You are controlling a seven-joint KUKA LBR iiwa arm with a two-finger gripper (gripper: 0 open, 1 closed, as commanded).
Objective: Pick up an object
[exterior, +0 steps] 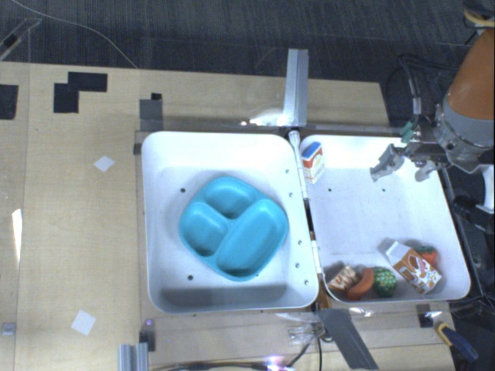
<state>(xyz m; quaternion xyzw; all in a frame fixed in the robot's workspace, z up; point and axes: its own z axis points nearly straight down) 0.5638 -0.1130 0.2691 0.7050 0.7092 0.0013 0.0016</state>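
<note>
Over the right bin's (pixel 452 230) far right corner, your gripper (pixel 404 163) is hovering with fingers spread, grasping nothing. The small carton (pixel 418 270) is lying at the near right; it looks light and crushable, so take its flat sides gently.

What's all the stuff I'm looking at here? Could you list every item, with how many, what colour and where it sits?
Bins: two, white, side by side on the bench.
Divided plate: one, light blue, in the left bin.
Small carton: one, white with blue and orange, right bin's upper left corner.
Brown carton: one, orange-brown and white, right bin's lower right.
Toy foods: a small cluster, tan, red and green, right bin's lower edge.
Arm: one, grey with orange band, reaching from the right.
End effector: one, grey, over the right bin's upper part.
</note>
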